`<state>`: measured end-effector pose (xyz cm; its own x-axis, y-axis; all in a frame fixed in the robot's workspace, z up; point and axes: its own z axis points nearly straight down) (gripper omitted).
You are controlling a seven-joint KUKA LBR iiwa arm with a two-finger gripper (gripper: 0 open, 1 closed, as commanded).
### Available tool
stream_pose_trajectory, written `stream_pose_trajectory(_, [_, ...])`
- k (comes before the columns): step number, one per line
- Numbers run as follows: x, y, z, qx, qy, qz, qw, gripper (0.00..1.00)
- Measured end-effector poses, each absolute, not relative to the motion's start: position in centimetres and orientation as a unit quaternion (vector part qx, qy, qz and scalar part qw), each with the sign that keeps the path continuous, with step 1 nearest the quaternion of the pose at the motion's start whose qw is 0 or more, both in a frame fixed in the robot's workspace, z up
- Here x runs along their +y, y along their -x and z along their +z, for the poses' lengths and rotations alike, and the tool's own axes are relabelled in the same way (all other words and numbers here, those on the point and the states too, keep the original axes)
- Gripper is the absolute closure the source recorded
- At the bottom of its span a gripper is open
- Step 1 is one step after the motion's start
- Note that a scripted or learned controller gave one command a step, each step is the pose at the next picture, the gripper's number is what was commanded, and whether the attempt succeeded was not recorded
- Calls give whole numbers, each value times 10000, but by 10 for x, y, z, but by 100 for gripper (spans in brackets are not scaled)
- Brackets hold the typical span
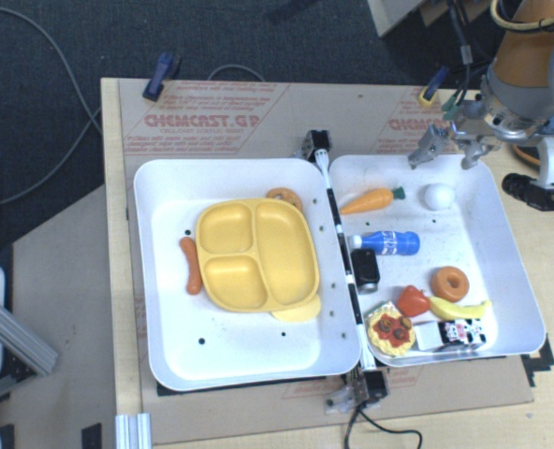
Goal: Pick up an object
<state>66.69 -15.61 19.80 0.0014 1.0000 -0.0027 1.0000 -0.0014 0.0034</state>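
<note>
My gripper (445, 150) hangs over the back rim of the right bin (513, 251), its two fingers spread apart with nothing between them. Just below it in that bin lie a white ball (437, 195) and an orange carrot (366, 201). Further toward the front are a blue bottle (389, 242), a small black block (364, 267), a glazed donut (449, 283), a banana (461, 308), a red pepper (413, 301), a pizza slice (390, 330) and a black-and-white carton (457, 333).
The left bin (160, 325) holds a yellow divided plate (256, 253), an orange sausage (192, 265) at its left and a brown ring (284, 196) behind it. A black divider rail (338, 241) runs between the bins. Blue clamps (159, 76) grip the board's back edge.
</note>
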Motion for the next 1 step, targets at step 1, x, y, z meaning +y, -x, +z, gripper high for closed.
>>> stream_pose_trajectory(1, [-124,-667,96,7074,-7068,8,16,0])
